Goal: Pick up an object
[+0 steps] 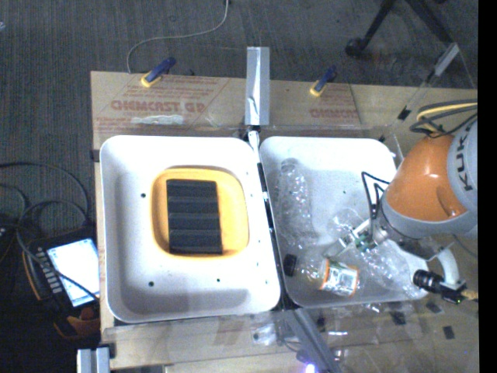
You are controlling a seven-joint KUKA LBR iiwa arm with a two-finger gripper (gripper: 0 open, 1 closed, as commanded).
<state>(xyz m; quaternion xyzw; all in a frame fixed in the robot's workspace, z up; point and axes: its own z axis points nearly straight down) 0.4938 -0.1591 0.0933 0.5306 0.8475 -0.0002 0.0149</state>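
Observation:
The right bin [326,150] holds several clear plastic bottles. One crumpled bottle [293,195] lies along the bin's left wall. Another bottle with an orange label [335,277] and a black cap lies near the front edge. More clear crumpled plastic [386,267] sits at the front right. My gripper [359,239] hangs low over the middle of this bin, just above and right of the orange-label bottle, under the grey and orange wrist [423,193]. I see nothing clearly held in it.
In the left bin [124,286] lies a yellow tray with a black ribbed block [194,215]. A metal divider post [257,84] stands between the bins at the back. A tablet and cables [66,266] lie left of the bench.

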